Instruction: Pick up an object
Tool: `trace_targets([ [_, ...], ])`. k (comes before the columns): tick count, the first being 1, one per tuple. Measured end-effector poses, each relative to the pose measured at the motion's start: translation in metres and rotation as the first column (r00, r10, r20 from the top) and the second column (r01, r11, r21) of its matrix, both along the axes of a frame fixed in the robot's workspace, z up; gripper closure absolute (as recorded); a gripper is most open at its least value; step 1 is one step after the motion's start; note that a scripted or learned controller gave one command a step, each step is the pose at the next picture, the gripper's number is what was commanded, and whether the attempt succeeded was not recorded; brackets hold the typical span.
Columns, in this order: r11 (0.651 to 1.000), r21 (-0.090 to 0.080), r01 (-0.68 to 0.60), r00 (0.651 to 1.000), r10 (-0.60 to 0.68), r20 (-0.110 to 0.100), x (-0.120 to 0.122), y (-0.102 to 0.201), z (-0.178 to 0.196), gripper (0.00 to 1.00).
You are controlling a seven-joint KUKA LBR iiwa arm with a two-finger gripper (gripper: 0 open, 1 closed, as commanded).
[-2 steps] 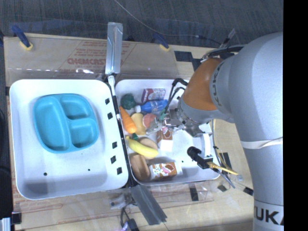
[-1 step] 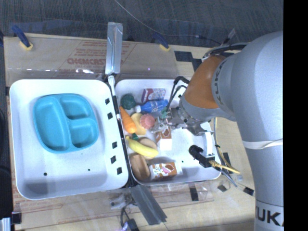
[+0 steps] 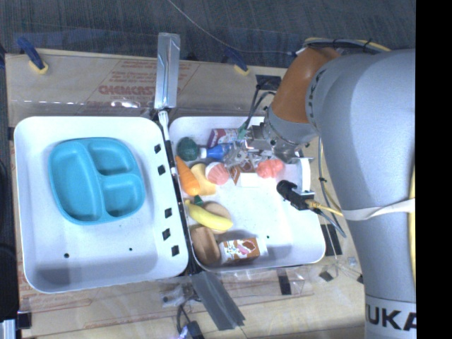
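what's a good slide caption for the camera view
KUKA arm lowers its gripper among toy foods in the right bin; a blue tray sits in the left bin.

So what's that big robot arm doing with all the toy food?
The grey arm is reaching into the right bin, trying to pick something up. Its gripper is low among the play food at the back, near a pink piece. A banana and a carrot lie close by. The left bin holds a blue divided plate.
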State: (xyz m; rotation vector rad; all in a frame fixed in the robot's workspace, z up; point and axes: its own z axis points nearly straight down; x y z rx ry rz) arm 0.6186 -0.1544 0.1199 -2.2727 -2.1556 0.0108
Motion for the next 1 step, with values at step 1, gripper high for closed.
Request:
trace_targets([
  [1,0.993,-0.001,0.115,0.993,-0.115,0.013,0.0054,0.0419,0.0672,1.00],
])
